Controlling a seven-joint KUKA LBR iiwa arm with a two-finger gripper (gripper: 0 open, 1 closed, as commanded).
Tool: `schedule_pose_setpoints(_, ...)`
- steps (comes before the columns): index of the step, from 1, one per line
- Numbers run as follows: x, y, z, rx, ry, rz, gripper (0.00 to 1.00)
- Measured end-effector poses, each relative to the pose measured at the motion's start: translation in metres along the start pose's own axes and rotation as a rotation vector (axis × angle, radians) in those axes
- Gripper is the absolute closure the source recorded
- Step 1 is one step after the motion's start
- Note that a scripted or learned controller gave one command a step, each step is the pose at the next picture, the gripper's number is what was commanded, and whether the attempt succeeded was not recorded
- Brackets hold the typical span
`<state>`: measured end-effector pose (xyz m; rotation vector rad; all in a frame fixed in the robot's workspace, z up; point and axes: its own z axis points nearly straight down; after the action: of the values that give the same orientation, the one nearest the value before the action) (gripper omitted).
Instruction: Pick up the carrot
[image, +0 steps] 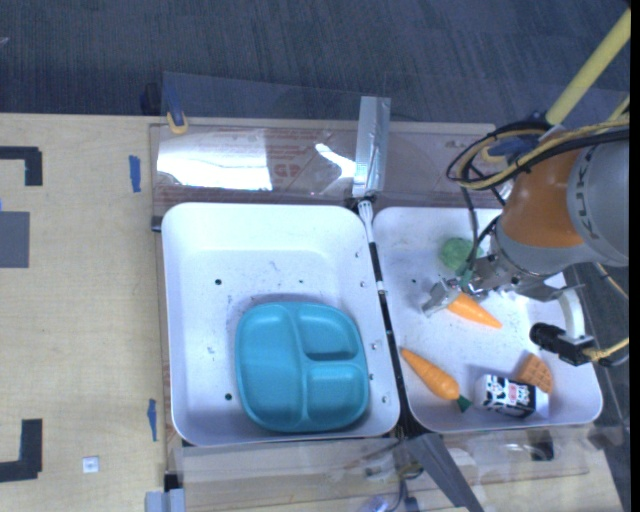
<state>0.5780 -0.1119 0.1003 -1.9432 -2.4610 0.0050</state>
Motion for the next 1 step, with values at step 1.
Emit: schedule_pose_setpoints(1,-0.0010,0.0031,-0.0142,-0.011,-0.004,-0.001,1.00)
